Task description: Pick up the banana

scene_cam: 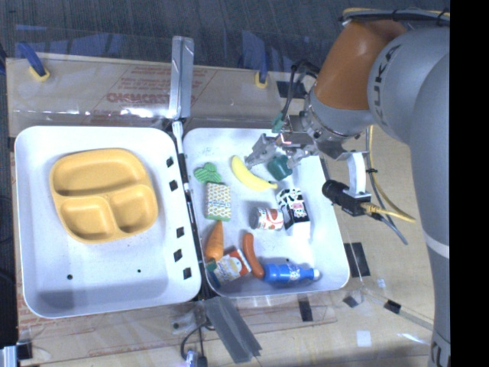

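Observation:
The yellow banana point(249, 174) lies in the upper middle of the right bin point(328, 235), curving down to the right. My gripper point(273, 155) hangs over the bin's upper part, just right of and above the banana, close to its right end. A teal part shows beside the fingers. Nothing is visibly held.
The right bin also holds a green toy point(206, 174), a patterned box point(218, 201), a carrot point(215, 241), a sausage point(252, 254), a blue bottle point(289, 273), a small can point(269, 219) and a cow-print carton point(293, 207). A yellow divided tray point(103, 191) sits in the left bin point(46, 281).

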### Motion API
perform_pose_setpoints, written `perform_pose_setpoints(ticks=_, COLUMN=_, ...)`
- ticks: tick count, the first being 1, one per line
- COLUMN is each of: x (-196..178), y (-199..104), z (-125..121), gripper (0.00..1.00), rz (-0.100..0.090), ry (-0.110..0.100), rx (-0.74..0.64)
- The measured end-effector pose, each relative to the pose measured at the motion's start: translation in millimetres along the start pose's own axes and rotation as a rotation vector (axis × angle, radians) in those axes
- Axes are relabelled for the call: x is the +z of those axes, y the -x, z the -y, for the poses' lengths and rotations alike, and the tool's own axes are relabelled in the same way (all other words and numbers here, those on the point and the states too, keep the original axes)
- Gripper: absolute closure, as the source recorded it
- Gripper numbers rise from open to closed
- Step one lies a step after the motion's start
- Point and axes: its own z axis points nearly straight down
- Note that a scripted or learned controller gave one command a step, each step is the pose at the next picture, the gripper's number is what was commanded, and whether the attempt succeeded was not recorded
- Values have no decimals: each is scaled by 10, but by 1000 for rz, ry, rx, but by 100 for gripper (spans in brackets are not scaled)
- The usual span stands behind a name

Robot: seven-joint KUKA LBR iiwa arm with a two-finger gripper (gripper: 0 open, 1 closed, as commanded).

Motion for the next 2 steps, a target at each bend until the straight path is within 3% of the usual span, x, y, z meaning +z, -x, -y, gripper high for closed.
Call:
perform_pose_setpoints(ticks=1, x=132, y=184, z=524, gripper=0, rz=0, ry=0, rx=119)
perform_pose_setpoints(ticks=2, x=1154, y=18, z=-360, gripper=0, rz=1, ry=1, rx=-71)
